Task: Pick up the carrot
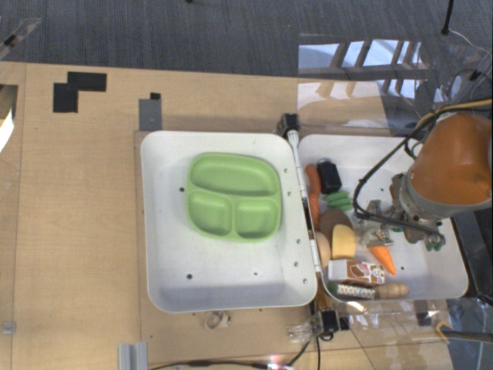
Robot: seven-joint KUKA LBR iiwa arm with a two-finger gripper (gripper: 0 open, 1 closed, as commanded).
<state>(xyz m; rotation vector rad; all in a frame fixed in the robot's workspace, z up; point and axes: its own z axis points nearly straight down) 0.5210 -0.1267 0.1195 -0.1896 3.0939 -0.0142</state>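
Two white bins: the left bin (162,230) holds one green tray (233,196). One carrot (383,258) lies in the right bin (454,276), under the gripper (385,233); its grip cannot be told.

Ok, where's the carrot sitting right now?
In the camera view, the carrot lies in the right bin, toward its near edge, just below the hand and right of the yellow block.

Carrot (383,258) in right bin (454,280)

Can't read any text from my end. Small carton (365,271) in right bin (454,284) has red/white print, too blurry to make out. No nos. or signs legible.
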